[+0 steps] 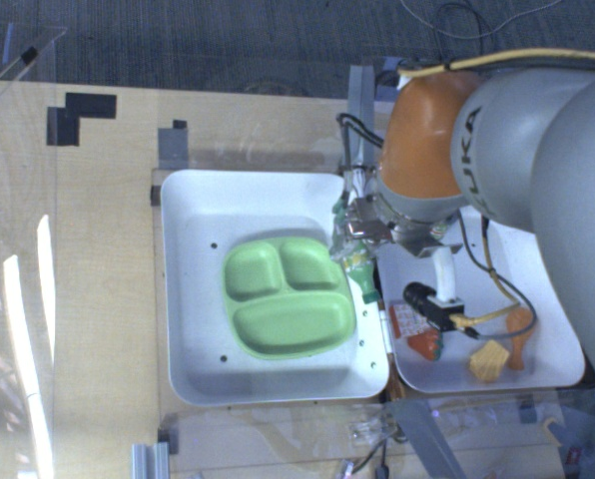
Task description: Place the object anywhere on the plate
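- The table (98, 267) carries two white bins side by side, and the arm (537, 168) reaches in from the right, covering much of the right bin (562, 352).
- The left bin (193, 267) holds the green plate (288, 312), which has three compartments, all bare.
- The tool (355, 230) hangs over the wall between the bins, just beside the plate's right rim. I cannot tell how far open it is or whether it holds anything.
- A small green item (365, 279) lies just below the tool, along the dividing wall. It is probably the object to place, and it is not yet on the plate.
- A red thing (424, 346), a tan block (489, 361) and an orange piece (519, 325) lie in the right bin.
- Risk: the item is so near the plate's edge that, if released here, it could fall against the wall or roll off the raised rim.
- Risk: if the grip is poor, the item may slip off before it crosses over.
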You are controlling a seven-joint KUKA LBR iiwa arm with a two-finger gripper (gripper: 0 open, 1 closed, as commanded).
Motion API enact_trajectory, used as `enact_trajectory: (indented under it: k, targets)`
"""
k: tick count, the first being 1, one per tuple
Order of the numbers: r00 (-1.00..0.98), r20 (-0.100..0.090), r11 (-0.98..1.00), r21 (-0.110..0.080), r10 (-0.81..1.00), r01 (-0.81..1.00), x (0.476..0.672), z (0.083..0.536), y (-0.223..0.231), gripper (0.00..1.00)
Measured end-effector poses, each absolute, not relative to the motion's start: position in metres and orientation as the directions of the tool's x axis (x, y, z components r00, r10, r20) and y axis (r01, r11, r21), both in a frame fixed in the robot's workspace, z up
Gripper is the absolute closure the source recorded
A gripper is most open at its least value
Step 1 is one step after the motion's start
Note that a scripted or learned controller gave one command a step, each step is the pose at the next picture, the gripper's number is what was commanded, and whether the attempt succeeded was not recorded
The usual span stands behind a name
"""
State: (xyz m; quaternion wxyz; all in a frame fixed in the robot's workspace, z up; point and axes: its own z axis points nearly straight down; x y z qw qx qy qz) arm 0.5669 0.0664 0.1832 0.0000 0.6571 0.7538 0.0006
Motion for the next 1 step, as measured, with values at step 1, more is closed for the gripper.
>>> enact_trajectory:
  k: [1]
  targets:
    - [-0.135,0.001,0.135,0.001,0.991,0.991,0.5670,0.1833,0.0658,0.00]
